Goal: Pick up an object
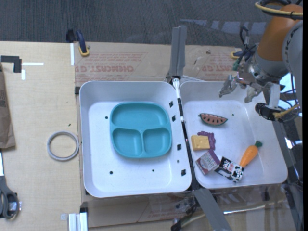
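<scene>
Both claw (239, 90) fingers spread, w/o load.

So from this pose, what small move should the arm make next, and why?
Probably bring the gripper down and toward the watermelon slice. The gripper hangs above the right bin's far corner holding nothing, and that slice lies nearest, apart from the other toys.

Both my bins (96, 129) are white. Left one holds a teal divided plate (141, 130). Right one: red watermelon slice (213, 120) with dark seeds and green rind, yellow cheese block (200, 142) over something purple, orange carrot (249, 155) with green top, black-and-white spotted toy (230, 170). My arm is grey with an orange band (278, 32).
</scene>
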`<move>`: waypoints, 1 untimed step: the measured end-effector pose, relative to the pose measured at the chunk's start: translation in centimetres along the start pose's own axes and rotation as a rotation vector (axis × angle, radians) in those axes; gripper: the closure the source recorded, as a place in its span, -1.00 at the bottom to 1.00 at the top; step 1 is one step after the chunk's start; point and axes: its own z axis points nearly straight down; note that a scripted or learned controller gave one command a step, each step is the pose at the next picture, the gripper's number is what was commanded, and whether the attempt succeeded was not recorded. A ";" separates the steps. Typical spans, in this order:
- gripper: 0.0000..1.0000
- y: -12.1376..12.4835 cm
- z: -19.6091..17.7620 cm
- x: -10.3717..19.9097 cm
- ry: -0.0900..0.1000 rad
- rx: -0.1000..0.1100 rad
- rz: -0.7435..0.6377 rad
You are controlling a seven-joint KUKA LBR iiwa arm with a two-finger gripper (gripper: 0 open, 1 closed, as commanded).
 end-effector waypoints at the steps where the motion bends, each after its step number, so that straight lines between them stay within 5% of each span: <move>1: -1.00 -2.8 1.6 4.3 0.000 -0.001 -0.046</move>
